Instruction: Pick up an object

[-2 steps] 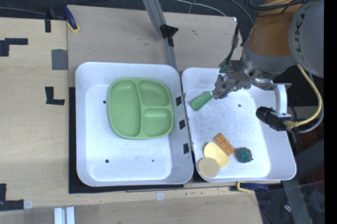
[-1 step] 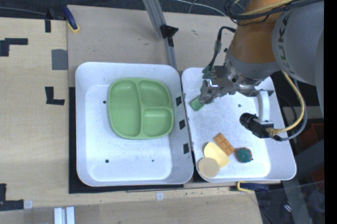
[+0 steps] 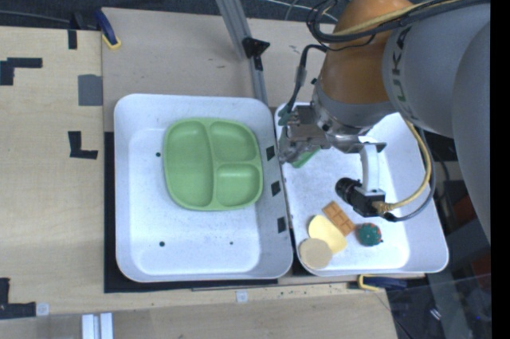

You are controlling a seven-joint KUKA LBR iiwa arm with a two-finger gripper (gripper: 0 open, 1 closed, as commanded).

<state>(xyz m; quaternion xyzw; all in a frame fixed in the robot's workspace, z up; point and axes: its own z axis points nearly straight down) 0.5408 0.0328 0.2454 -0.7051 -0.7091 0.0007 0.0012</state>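
At the far left the pale wooden bench (image 3: 48, 194) is seen, marked with a few dark tape pieces. On it the left bin (image 3: 135, 250) is placed, and a green divided plate (image 3: 213, 163) with three compartments is laid flat in its upper middle part. A grey metal bar (image 3: 231, 6) is slanted down from the top toward the gap between the bins.

The right bin (image 3: 426, 250) is set just beside the left one, their inner rims almost touching. The hand (image 3: 299, 146) is lowered over the upper left corner of this bin, close to the inner rim. Something small and green (image 3: 301, 159) is seen right at its tips, but whether it is gripped cannot be told, nor can the spread of the hand be judged. Above it the orange band (image 3: 362, 50) and the grey arm (image 3: 454, 66) are spread across the upper right.

In the lower part of the right bin a small group of things is gathered: a tan disc (image 3: 315, 253) at the bottom rim, a yellow piece (image 3: 327, 232) touching it, a brown waffled piece (image 3: 338, 217) just above, and a small teal ball (image 3: 368, 234) with a red spot to the right. These are well apart from the hand. A black fitting (image 3: 355, 194) with a cable is hung near them.
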